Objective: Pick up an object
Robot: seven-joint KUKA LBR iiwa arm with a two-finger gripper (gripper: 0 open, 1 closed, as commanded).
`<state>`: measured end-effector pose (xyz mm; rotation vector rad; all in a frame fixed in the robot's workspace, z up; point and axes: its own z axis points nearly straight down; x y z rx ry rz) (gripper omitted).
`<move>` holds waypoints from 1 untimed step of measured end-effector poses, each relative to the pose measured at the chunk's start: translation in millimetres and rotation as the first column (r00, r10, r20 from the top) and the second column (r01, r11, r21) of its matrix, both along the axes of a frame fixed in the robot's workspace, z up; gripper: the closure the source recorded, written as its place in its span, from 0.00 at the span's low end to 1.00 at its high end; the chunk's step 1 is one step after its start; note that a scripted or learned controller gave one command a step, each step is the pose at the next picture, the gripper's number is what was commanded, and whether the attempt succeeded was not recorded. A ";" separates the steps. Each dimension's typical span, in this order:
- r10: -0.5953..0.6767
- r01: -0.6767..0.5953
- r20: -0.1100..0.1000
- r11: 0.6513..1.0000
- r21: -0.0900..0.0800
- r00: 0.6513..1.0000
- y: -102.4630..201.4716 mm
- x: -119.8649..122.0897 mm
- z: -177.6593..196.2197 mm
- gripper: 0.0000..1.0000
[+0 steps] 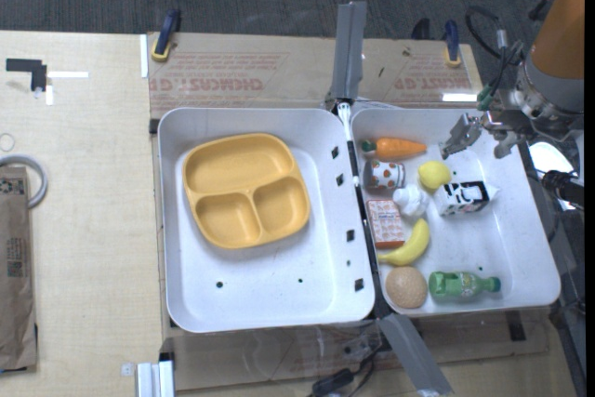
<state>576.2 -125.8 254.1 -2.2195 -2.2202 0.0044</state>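
Nothing is being carried yet, as far as I am seeing from my station. I am watching the gripper hanging over the far right part of the right bin, and its two fingers are standing apart with only air between them. The arm is reaching in from the right, its orange band sitting high above the wrist.

I am counting the candidates, all lying in the right bin. The carrot is lying along the far edge, with a small painted cup just beside it. The lemon is sitting near the middle, touching or nearly touching a small white figure. The black-and-white carton is lying on its side just right of the lemon, and it is the thing nearest below the fingers. Toward me, the banana is curving beside a reddish packet, and a tan round object and a green bottle are resting along the near edge, the bottle on its side.

The left bin is holding a yellow divided tray.

I am judging the task as barely begun: the descent, the closing on one item and the lift are all remaining. I am guessing the carton or the lemon is the likely target, though I cannot tell which.
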 end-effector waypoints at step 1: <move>0.074 -0.074 0.000 0.997 0.001 0.997 15.2 -63.0 -70.0 0.00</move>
